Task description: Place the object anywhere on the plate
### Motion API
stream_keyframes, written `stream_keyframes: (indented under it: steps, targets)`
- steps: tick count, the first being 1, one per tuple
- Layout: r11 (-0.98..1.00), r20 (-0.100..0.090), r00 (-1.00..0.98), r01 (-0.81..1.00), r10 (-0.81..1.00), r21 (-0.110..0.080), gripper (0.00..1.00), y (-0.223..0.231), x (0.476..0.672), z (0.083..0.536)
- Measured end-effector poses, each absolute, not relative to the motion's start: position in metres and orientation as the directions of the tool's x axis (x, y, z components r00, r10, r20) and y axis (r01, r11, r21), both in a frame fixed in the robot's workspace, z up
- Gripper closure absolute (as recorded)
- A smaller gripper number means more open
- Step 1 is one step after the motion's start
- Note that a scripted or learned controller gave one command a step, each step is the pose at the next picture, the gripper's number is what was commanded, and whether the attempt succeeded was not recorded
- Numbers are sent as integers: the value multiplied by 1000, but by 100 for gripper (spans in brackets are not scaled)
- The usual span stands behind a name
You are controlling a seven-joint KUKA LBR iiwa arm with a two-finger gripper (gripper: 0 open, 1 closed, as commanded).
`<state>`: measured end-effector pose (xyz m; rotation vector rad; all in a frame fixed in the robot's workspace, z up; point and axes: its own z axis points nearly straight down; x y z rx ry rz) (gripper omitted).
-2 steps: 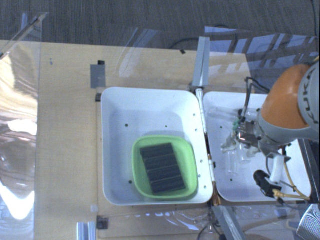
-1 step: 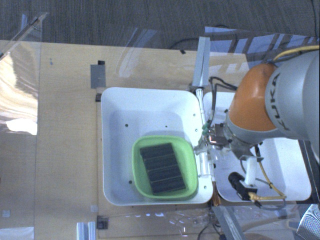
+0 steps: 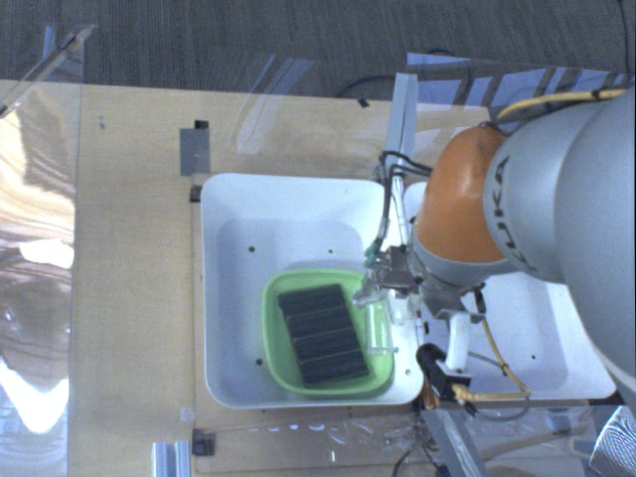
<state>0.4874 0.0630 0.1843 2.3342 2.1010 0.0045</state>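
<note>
grey arm [image 3: 556,197] with its orange band fills the right side, reaching over the left white bin [image 3: 229,266] on the surface [image 3: 129,296]. green plate [image 3: 273,316] lies in that bin, bearing the dark ridged object [image 3: 321,333], just left of the tool [image 3: 383,281]; whether the tool is wide or narrow i cannot tell.

Floor: dark grey carpet [image 3: 248,13] lying beyond the worktop.
Worktop: pale wood [image 3: 129,266] catching bright glare at left.
</note>
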Motion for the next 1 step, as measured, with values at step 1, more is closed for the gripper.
stream_keyframes:
  steps: [1]
  targets:
    - [-105, 1, 105, 994, 994, 3, 0, 63, 488, 184]
